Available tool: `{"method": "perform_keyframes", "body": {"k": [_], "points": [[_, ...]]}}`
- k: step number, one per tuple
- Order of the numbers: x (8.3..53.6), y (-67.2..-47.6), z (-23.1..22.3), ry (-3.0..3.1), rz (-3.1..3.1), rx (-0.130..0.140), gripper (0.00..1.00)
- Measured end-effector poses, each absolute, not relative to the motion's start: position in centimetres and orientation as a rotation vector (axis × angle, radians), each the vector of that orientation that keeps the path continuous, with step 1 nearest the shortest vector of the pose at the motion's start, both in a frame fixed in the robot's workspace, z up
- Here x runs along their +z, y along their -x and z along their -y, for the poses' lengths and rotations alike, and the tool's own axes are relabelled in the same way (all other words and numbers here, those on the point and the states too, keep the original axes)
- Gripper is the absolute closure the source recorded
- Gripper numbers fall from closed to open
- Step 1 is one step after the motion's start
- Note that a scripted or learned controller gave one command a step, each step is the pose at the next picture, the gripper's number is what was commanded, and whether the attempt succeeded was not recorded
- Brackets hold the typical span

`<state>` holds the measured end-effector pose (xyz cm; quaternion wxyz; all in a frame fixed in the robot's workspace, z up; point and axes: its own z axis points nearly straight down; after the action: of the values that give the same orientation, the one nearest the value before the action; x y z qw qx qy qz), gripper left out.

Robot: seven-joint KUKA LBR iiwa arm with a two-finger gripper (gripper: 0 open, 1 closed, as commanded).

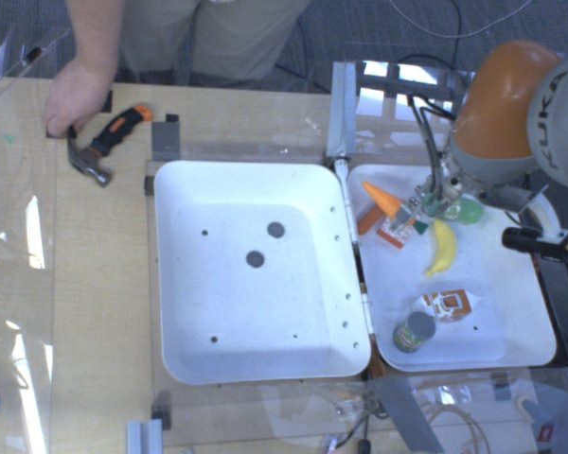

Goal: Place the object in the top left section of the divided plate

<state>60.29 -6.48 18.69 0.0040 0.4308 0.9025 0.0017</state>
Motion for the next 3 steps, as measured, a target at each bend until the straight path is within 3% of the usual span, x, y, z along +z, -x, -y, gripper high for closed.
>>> {"method": "perform_keyframes", "body": {"k": [1,2,3], "points": [[19.9,-60.5,6.3,-1.339,-2.825,0.011,1.0],[18.6,-53.4,-3.8,-1.385,-2.816,0.005,1.0],[18.5,-48.9,-8.3,-1.253,-2.877,0.005,1.0]]}}
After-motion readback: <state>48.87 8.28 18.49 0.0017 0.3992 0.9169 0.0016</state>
